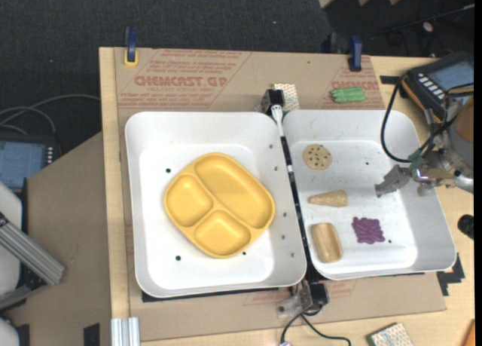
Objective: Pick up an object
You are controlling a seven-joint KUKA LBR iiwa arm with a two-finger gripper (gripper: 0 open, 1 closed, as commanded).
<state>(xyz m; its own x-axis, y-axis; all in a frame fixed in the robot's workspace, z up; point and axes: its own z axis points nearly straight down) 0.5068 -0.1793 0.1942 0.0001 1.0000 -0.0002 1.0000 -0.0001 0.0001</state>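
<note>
The gripper (392, 184), its state impossible to tell, hovers at the right bin's (429, 258) three o'clock and could close wide of the grapes (368, 230) at five.

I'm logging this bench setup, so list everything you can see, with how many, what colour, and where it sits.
shallow white plastic bins: two, white, side by side on the bench.
yellow three-compartment plastic plate: one, yellow, in the left bin.
round tan chocolate-chip cookie: one, tan with dark spots, upper part of the right bin.
tan cone-shaped toy: one, tan, lying in the middle of the right bin.
tan bread-loaf-shaped toy: one, tan, lower part of the right bin.
purple grape-cluster toy: one, purple, right bin, right of the loaf.
small green toy: one, green, on the board above the right bin.
blue clamps: two, blue, at the board's far edge.
tool: one, grey, over the right bin's right side.
</note>
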